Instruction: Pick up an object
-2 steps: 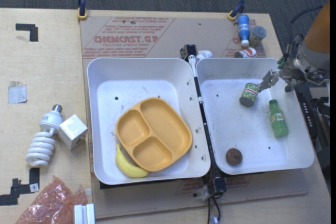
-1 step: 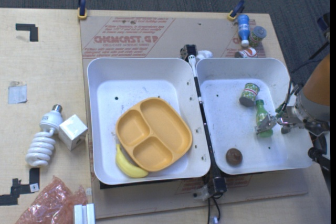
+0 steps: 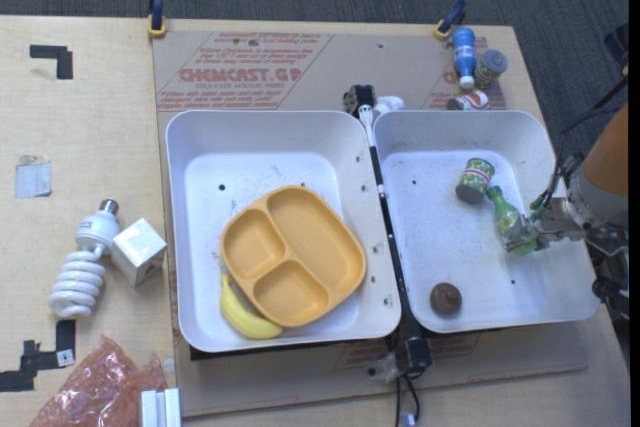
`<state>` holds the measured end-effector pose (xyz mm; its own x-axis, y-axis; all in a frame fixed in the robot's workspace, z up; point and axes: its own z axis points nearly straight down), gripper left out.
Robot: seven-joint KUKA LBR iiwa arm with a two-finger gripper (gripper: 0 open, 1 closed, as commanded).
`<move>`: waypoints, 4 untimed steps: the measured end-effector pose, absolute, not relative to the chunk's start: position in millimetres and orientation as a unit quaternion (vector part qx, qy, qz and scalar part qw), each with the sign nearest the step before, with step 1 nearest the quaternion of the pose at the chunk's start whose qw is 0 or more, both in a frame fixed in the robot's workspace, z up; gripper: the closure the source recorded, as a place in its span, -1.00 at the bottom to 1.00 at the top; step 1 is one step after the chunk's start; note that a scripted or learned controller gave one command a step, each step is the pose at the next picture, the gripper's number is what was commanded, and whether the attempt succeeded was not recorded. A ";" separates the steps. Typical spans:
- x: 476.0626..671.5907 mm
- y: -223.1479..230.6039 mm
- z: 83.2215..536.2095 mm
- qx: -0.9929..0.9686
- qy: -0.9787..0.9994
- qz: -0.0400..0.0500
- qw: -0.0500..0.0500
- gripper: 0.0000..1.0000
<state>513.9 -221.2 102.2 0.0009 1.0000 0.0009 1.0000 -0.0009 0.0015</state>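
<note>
In the right bin (image 3: 520, 305) a small green bottle (image 3: 506, 215) lies tilted near the right wall, its neck pointing up-left. A green can (image 3: 474, 180) rests just above-left of it, and a brown ball (image 3: 445, 297) sits near the front wall. My gripper (image 3: 541, 226) reaches in over the bin's right wall and sits right against the bottle's lower end. The arm (image 3: 605, 170) partly hides the wrist behind it. In the left bin (image 3: 190, 215) an orange divided plate (image 3: 292, 256) lies over a banana (image 3: 243, 313).
Behind the right bin, a blue bottle (image 3: 464, 56), a can (image 3: 490, 66) and a small red-white item (image 3: 470, 100) stand on the board. A light bulb (image 3: 83, 257), a white cube (image 3: 139, 250) and a red mesh bag (image 3: 95, 385) lie left of the bins.
</note>
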 end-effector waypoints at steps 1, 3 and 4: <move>527.6 -186.7 255.9 0.707 0.708 0.000 0.002 1.00; 590.2 -42.4 316.6 0.706 0.708 0.000 0.001 1.00; 627.4 20.2 291.7 0.706 0.708 -0.001 0.001 1.00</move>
